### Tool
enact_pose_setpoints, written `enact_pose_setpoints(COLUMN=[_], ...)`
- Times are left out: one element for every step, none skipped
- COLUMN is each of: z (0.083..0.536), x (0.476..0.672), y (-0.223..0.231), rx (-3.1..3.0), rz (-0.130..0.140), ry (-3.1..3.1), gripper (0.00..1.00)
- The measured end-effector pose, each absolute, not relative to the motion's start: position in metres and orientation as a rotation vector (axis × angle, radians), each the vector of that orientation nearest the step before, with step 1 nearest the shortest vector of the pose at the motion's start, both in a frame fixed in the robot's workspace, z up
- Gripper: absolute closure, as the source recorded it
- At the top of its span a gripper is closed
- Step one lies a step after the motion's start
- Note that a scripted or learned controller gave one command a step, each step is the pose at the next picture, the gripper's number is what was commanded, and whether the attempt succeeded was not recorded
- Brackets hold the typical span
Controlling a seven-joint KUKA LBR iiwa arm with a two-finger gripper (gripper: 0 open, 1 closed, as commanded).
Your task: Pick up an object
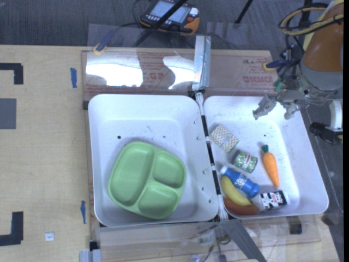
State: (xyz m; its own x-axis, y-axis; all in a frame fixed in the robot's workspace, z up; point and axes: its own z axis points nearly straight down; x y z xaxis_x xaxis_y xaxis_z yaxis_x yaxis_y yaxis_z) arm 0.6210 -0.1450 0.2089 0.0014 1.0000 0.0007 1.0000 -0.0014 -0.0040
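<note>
My gripper (277,108) hangs over the far right part of the right bin (232,111), fingers spread and open, with nothing between them. Below it in the bin lie a patterned small box (224,137), a green can (245,161) and an orange carrot (270,168). Nearer the front edge are a blue bottle (242,183), a yellow banana (233,192) over a red piece (244,208), and a black-and-white carton (272,200). The gripper is well apart from all of them, roughly above the carrot's far side.
The left bin (139,111) holds a green divided plate (147,179). A metal divider post (201,61) stands behind the seam between the bins. Cables and a handheld device (169,12) lie beyond the bench's back edge.
</note>
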Motion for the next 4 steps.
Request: enact_pose_setpoints(z=[0.107, 0.087, 0.094, 0.186], x=[0.578, 0.500, 0.500, 0.503], y=[-0.192, -0.202, -0.205, -0.130], rx=[-2.020, -2.063, -2.073, -2.219], rz=[0.002, -0.013, -0.009, 0.004], ry=[-2.402, -2.370, -2.366, -2.220], gripper=[0.00, 0.00, 1.00, 1.00])
